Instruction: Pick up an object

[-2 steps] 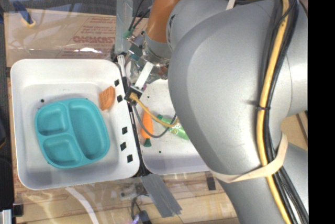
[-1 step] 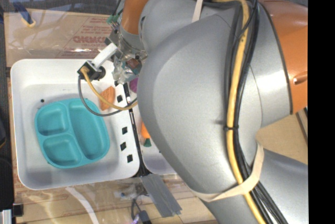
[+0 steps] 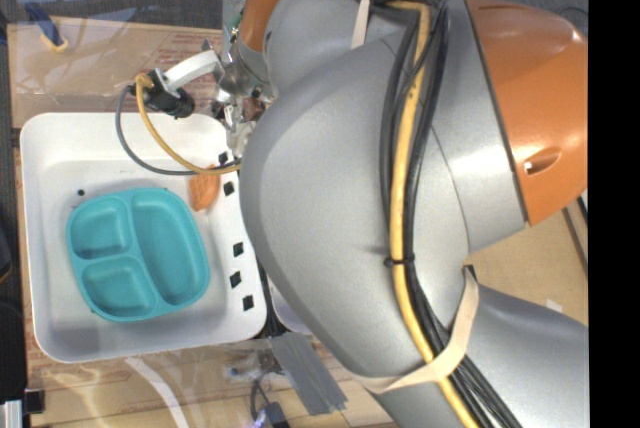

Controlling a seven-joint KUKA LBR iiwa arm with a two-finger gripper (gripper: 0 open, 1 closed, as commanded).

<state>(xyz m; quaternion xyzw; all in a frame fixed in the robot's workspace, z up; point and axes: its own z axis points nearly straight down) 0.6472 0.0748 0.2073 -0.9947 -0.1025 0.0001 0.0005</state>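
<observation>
Camera view first, and we sweep from the left: the white bin [image 3: 40, 246] fills that side of the bench, and lying flat in it is the teal divided tray [image 3: 138, 254], three compartments, sitting toward the bin's lower middle. Move right and we meet a small orange object [image 3: 205, 190], just beside the tray's upper right corner and close against the bin's right wall; it may be touching the tray's rim, we cannot tell. Its exact kind is too small to name.

Further right and up, the gripper [image 3: 234, 121] hangs over the bin's upper right corner, with a white bracket and a looping yellow-and-black cable [image 3: 150, 131] trailing off it to the left. Its tips are buried in clutter and shadow, so we cannot tell how wide it stands, and we see nothing held in it. Then comes the arm [image 3: 400, 176] itself, a great grey bulk with orange bands, covering the right half of the scene.

For the pick, we judge the orange object the nearer target, sitting just below the gripper. Doing it well means coming straight down over it and keeping clear of both the bin wall and the tray rim. That wall is the risk: a finger landing on it would spoil the descent. The tray is broad and flat, a poorer grip.
</observation>
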